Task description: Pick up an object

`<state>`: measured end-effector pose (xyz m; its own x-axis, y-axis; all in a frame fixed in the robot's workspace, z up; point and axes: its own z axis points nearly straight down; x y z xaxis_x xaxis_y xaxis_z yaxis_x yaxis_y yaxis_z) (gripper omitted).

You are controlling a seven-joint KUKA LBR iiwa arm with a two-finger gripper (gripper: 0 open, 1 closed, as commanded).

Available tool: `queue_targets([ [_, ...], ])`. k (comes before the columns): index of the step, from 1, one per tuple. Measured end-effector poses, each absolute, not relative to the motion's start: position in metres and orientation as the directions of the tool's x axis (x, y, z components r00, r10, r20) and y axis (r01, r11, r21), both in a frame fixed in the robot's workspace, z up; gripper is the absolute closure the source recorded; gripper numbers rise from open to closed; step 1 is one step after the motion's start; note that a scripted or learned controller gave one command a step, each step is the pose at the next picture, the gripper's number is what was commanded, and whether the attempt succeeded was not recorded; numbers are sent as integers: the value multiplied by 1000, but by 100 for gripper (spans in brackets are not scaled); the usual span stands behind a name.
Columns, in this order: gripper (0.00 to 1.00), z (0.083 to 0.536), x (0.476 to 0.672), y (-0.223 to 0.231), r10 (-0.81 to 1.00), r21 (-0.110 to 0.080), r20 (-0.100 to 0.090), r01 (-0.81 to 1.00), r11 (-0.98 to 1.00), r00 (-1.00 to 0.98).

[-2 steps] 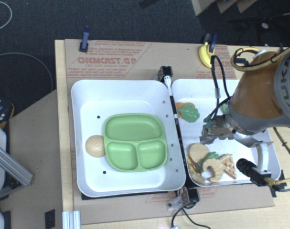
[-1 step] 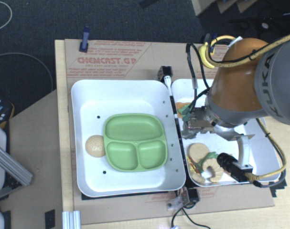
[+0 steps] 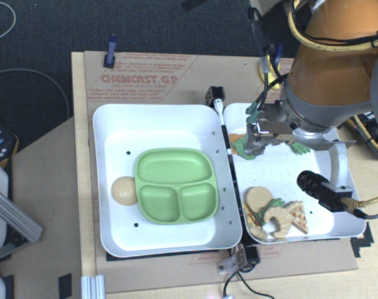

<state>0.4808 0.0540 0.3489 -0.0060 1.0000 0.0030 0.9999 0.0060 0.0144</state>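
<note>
Camera view, looking down on the surface (image 3: 83,142): two white bins side by side on a brown board printed with red lettering. The arm (image 3: 335,55) comes in from the right, its big orange band up top, and the end effector (image 3: 253,146) hangs low over the far left corner of the right bin (image 3: 282,173), close to the wall shared with the left bin (image 3: 114,129). Wide or narrow? I cannot tell from this angle, and nothing visibly sits in its grip.

Right under the end effector's tip lies a green piece (image 3: 241,149), touching or very nearly touching it, with a small orange bit (image 3: 236,137) just beside, both hard against the bin's left wall. That's the closest thing to pick. A second green piece (image 3: 301,147) peeks out from beneath the wrist, further right.

Down at the near end of the right bin there's a heap: a round tan disc (image 3: 258,196), a pale curled piece (image 3: 278,217) and a pizza slice (image 3: 298,215), all pressed together, with green scraps (image 3: 273,203) among them.

Over in the left bin, a green divided tray (image 3: 176,185) lies flat in the middle, and a beige ball (image 3: 123,190) sits touching its left edge.

A blue clamp (image 3: 110,50) grips the board's far edge; a black clamp (image 3: 215,96) sits where the two bins meet.
</note>
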Motion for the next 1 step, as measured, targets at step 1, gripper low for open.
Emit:
queue_targets([
  [1,100,391,480,74,1000,6,1,1000,3,-3],
])
